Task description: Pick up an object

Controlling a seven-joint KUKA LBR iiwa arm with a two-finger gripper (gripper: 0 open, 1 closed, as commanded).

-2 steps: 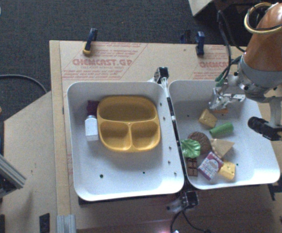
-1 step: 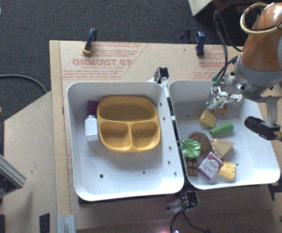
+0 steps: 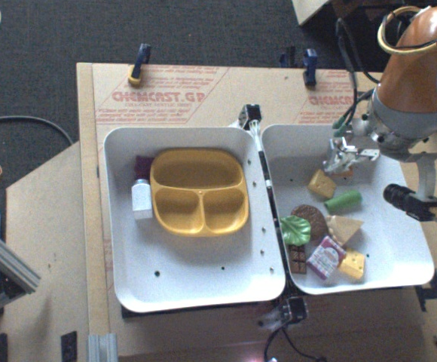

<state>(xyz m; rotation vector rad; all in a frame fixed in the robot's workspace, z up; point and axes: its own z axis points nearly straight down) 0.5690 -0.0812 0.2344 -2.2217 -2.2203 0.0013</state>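
Within the right bin (image 3: 399,274), the gripper (image 3: 344,159), finger state impossible to tell, hovers just far-right of the tan cheese wedge (image 3: 322,185).

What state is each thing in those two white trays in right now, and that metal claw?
gripper: hovering in the right bin, above the cheese wedge
yellow divided plate: flat in the left bin, compartments bare
small white bottle: beside the plate's left edge
cheese wedge: loose on the bin floor
green cylinder: lying on its side
pink packet: lying among the pile
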